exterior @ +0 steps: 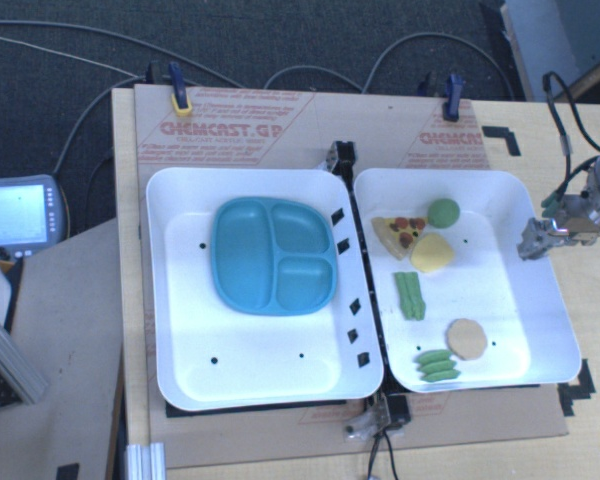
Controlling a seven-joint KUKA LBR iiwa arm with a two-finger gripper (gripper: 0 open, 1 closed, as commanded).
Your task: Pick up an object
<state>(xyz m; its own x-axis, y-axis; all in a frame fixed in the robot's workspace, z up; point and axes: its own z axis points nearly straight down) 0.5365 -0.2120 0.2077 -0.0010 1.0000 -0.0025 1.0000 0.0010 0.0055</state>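
The right bin [528,308] holds several toy foods: a pizza slice [398,233], a green ball [443,212], a yellow lemon-like piece [432,254], a green bean strip [410,294], a tan round cookie [467,339] and green pea pods [438,365]. My gripper [540,238] hangs at the right bin's right rim, level with the lemon piece and well to its right. Nothing shows between its fingers.
The left bin [180,348] carries a blue divided plate [274,256]. Black clips line the seam between the bins [352,268]. Two blue clamps [179,88] hold the board at the back. A small screen [18,213] sits at far left.
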